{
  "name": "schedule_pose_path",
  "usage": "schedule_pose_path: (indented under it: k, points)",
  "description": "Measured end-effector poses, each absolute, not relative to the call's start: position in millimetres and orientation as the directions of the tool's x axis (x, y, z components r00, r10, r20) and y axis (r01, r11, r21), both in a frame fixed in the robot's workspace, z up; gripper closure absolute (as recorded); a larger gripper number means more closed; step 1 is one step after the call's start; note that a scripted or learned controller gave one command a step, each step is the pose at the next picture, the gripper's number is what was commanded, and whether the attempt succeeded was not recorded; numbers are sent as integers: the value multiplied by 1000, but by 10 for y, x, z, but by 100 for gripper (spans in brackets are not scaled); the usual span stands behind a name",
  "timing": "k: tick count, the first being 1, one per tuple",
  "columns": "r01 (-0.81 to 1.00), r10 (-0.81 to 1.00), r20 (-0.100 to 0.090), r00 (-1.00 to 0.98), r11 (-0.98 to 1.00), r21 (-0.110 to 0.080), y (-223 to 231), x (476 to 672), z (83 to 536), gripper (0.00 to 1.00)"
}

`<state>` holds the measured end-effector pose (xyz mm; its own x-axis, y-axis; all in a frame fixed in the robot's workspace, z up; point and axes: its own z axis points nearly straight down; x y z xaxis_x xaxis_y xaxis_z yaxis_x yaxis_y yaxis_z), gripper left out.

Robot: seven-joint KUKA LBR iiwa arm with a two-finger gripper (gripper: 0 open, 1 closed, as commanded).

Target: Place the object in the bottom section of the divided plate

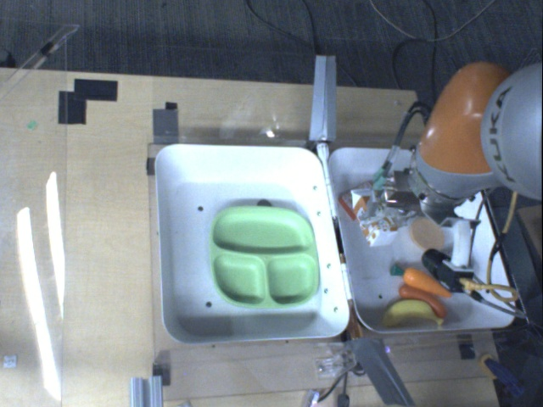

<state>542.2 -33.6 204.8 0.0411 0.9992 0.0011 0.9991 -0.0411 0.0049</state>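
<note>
Bench (102, 253), two bins (182, 185), one divided plate (265, 227)

arm (501, 125) cut off by edge, hand (379, 213) blurred

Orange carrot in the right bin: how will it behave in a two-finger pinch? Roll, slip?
The carrot looks smooth and tapered, so it may slip toward its thin end when pinched. Its rounded body would probably roll if nudged, though the banana close beside it might stop that. Its shape is straight, so it is likely stiff.
</note>
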Motion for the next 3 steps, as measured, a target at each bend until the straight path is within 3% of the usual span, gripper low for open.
schedule_pose_path:
  k: [1, 2, 3]
  points:
    - [1000, 1000, 3, -5, 5, 17, 389, 6074, 1908, 100]
    - [969, 969, 0, -247, 247, 5, 1021, 5966, 2114, 100]
    - [914, 914, 0, -406, 406, 4, 1047, 5993, 1854, 100]
